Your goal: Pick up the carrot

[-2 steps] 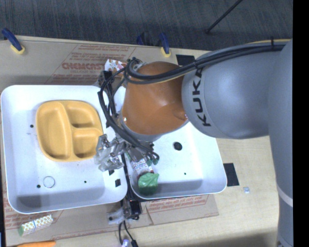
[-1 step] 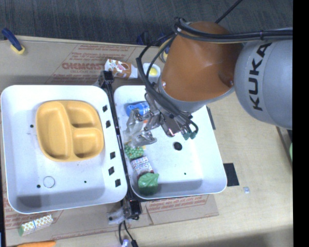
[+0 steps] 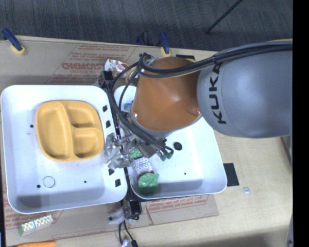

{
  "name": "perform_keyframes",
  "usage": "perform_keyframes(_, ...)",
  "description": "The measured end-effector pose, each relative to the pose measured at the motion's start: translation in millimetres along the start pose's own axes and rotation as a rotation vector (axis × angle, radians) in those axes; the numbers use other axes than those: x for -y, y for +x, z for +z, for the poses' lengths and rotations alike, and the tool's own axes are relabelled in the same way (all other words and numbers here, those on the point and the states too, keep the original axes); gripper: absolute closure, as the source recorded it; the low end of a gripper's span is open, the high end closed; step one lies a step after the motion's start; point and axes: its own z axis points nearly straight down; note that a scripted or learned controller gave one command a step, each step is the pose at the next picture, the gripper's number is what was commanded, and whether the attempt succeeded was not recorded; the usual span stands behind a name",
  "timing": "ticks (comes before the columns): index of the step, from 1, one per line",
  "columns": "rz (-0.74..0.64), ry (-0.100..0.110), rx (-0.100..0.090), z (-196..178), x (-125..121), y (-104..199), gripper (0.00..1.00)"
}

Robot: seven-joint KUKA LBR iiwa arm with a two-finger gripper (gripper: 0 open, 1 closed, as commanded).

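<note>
My gripper (image 3: 117, 152) hangs low over the seam between the two white bins, at the left edge of the right bin (image 3: 211, 163). The grey arm with its orange band (image 3: 165, 102) covers most of that bin. Just right of the gripper lies a small green and white item (image 3: 136, 152), with a white and red packet (image 3: 142, 164) below it. A green leafy object (image 3: 148, 182) sits near the right bin's front wall. Whatever lies under the arm is hidden.
A yellow divided plate (image 3: 69, 128) lies in the left bin (image 3: 15, 153). A patterned packet (image 3: 37, 223) and an orange sliver (image 3: 38, 244) lie on the bench in front of that bin. Blue clamps (image 3: 14, 40) hold the cardboard at the back.
</note>
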Motion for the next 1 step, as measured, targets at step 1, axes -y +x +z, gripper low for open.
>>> perform_keyframes(1,-0.043,0.002,0.004,-91.8,13.7,-12.4,1.0)
